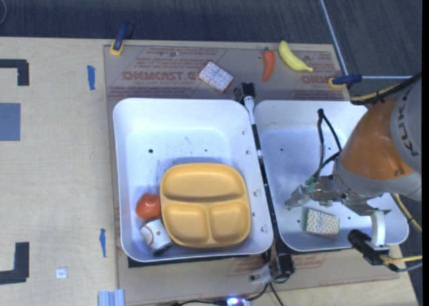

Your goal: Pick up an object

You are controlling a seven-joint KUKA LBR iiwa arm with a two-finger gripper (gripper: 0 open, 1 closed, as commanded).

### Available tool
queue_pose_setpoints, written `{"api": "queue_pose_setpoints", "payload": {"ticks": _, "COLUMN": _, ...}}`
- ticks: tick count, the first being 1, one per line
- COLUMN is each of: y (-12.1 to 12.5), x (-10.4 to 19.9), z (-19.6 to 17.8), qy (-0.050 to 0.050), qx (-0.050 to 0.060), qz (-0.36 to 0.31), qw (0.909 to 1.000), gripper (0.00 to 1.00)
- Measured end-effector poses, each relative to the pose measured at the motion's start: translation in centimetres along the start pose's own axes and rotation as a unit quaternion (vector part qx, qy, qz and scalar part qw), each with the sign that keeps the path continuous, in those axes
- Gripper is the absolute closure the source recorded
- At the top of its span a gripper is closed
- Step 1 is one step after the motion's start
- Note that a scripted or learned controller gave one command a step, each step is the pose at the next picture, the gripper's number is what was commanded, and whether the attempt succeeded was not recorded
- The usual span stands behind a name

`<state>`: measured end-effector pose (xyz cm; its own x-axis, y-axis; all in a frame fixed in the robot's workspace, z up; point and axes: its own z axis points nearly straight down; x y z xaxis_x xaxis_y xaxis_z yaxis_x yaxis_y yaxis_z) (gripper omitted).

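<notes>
From the fixed camera above the bench, two shallow white bins sit side by side on a brown board. The left bin (134, 164) holds a yellow divided tray (204, 204) with three compartments, one long one on the far side and two smaller ones on the near side; it lies in the near half of the bin. Just left of the tray, against it, is a small orange-red round object (148, 205), and just near of that lies a small white can with a reddish mark (154, 235), tipped on its side in the bin's near left corner.

The right bin (288, 137) holds one loose thing, a small flat packet (321, 223), pale with a speckled greenish pattern, roughly rectangular and lying flat on the bin floor toward the near side. The arm (375, 150), grey with its orange band, reaches in from the right over this bin. Its gripper (315, 194) hangs just far of the packet, close above it; whether it touches the packet cannot be told, and nothing shows between its parts. How its hand is set cannot be told from here.

On the board beyond the bins lie a yellow banana (293, 57) and a red chili pepper (268, 65) side by side at the far right, and a small patterned packet (215, 76) behind the left bin.
</notes>
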<state>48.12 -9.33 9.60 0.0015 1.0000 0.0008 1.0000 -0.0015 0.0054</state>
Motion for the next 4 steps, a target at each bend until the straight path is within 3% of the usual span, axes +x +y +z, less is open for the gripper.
{"api": "queue_pose_setpoints", "payload": {"ticks": 1, "y": 0.1, "x": 0.0, "z": -1.0, "qy": -0.001, "qx": -0.002, "qz": 0.000, "qw": 1.0000, "gripper": 1.00}}
{"api": "queue_pose_setpoints", "payload": {"ticks": 2, "y": 0.1, "x": 0.0, "z": -1.0, "qy": -0.001, "qx": -0.002, "qz": 0.000, "qw": 1.0000, "gripper": 0.00}}
{"api": "queue_pose_setpoints", "payload": {"ticks": 3, "y": -0.1, "x": -0.3, "z": 1.0, "qy": 0.000, "qx": 0.002, "qz": -0.001, "qw": 1.0000, "gripper": 0.00}}
{"api": "queue_pose_setpoints", "payload": {"ticks": 4, "y": 0.0, "x": -0.3, "z": 0.0, "qy": 0.000, "qx": 0.000, "qz": 0.000, "qw": 1.0000, "gripper": 1.00}}
